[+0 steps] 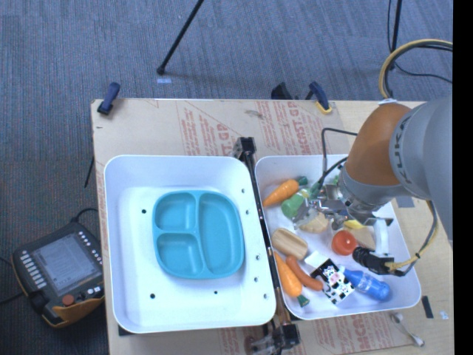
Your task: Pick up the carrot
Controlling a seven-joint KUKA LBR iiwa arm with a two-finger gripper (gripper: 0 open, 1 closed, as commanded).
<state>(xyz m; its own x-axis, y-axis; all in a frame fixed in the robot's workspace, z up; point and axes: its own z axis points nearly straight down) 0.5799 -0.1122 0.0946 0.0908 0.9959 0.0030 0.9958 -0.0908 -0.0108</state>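
Taking the divided turquoise plastic plate (pixel 198 234) as landmark: it lies in the middle of the left shallow white bin (pixel 118 183), and everything that matters sits to its right, in the right shallow white bin (pixel 411 287). Nearest the plate, just past the wall between the bins, is a tan bread-roll-shaped toy (pixel 289 242), with two orange carrot-like pieces (pixel 295 274) below it. Up and right of the plate lies the clearest carrot, an orange tapered toy with a green top (pixel 282 192), tilted, its green end pointing away from the plate. Further right come a red round toy (pixel 344 242), a black-and-white patterned card (pixel 333 281) and a blue bottle-shaped object (pixel 367 285).

The step in hand looks like the approach: the grey arm with its orange band (pixel 377 154) hangs over the right bin, and the gripper (pixel 322 209) sits low among the clutter, right of the green-topped carrot and apart from it. Nothing orange shows between its fingers; how wide the claw stands I cannot tell. The next move likely calls for shifting toward the plate and lining up across the carrot's body
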